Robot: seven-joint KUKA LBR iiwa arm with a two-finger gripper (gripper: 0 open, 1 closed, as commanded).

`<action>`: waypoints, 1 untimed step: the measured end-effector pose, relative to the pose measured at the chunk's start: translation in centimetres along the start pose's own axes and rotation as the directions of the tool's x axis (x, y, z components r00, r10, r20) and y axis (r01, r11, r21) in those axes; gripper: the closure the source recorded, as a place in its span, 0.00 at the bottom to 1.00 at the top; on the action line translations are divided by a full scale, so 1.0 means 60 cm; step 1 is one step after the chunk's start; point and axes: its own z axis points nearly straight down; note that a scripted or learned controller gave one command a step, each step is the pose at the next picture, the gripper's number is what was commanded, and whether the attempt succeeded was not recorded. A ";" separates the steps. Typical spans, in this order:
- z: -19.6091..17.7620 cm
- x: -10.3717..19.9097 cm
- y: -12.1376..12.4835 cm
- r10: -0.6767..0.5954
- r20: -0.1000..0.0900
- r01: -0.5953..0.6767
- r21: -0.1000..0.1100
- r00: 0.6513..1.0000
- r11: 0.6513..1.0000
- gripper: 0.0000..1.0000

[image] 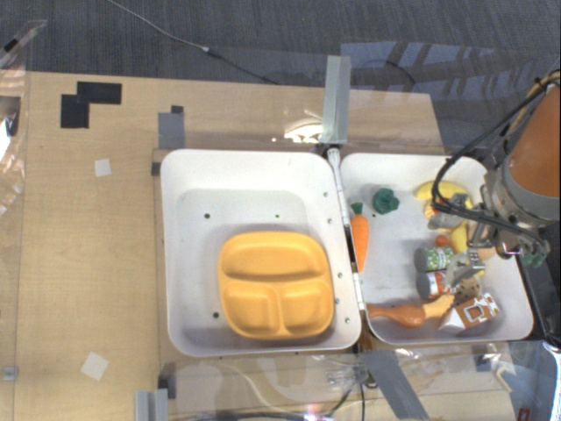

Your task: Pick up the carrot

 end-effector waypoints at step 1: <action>0.231 0.007 0.024 -0.053 0.023 0.053 0.003 0.998 0.999 0.00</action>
